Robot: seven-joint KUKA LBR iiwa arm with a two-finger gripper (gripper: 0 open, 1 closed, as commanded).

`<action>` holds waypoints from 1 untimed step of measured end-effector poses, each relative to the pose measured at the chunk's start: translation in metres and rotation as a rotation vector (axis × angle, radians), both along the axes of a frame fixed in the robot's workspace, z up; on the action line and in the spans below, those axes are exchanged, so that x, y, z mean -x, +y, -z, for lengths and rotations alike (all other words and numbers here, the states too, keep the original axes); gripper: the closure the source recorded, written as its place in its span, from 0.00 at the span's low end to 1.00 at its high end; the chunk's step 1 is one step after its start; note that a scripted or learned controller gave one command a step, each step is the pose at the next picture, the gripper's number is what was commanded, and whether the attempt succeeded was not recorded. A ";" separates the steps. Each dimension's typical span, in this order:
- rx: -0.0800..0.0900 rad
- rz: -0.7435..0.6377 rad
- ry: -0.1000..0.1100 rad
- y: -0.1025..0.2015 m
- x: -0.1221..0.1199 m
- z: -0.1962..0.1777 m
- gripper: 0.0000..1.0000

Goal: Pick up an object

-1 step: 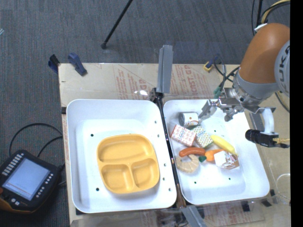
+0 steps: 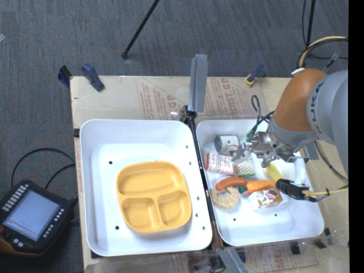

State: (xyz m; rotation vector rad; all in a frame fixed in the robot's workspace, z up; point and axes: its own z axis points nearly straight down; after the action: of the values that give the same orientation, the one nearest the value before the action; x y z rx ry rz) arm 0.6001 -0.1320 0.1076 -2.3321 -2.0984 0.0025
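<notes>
The left bin holds a yellow divided tray. In the right bin, the gripper hovers over a sausage and carrot.

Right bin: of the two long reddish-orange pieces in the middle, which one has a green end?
The carrot, the right-hand one: orange, with a green tip facing the sausage, which lies left of it, redder and without green.
</notes>
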 end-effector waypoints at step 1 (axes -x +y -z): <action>0.001 -0.129 -0.002 0.011 -0.027 0.007 0.00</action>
State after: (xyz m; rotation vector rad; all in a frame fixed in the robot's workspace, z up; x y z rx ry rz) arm 0.6267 -0.1208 0.1001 -2.1937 -2.2455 0.0021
